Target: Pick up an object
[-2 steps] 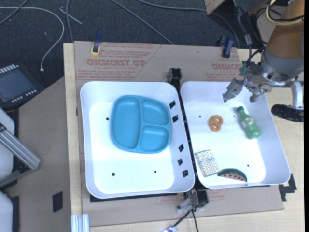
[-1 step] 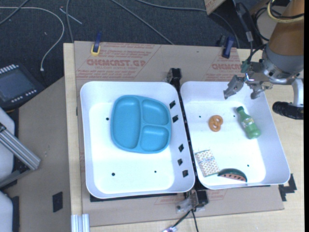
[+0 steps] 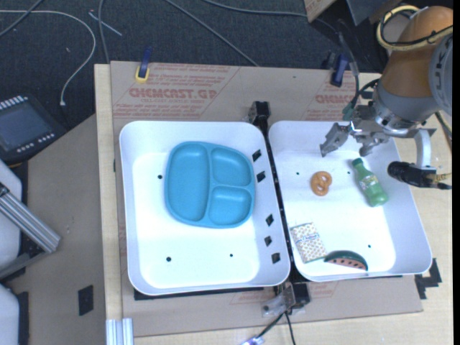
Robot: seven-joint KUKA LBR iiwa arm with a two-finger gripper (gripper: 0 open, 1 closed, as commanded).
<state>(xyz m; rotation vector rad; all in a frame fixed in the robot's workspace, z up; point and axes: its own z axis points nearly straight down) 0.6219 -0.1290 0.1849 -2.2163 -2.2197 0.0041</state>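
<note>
Evidently pre-grasp: gripper (image 3: pixel 353 139) hangs over the right bin's (image 3: pixel 410 225) far end, fingers spread and holding nothing, presumably to straddle a target. Nearest candidates: green bottle (image 3: pixel 369 183) lying just beside it, pretzel (image 3: pixel 321 182) near. Blue divided plate (image 3: pixel 209 184) occupies the left bin (image 3: pixel 144 214).

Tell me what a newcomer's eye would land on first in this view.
The big blue divided plate in the left bin stands out first. Next comes the arm's orange band at upper right, with the open pincer over the far end of the right bin. That bin holds a green bottle, a pretzel, a patterned packet and a watermelon slice.
</note>
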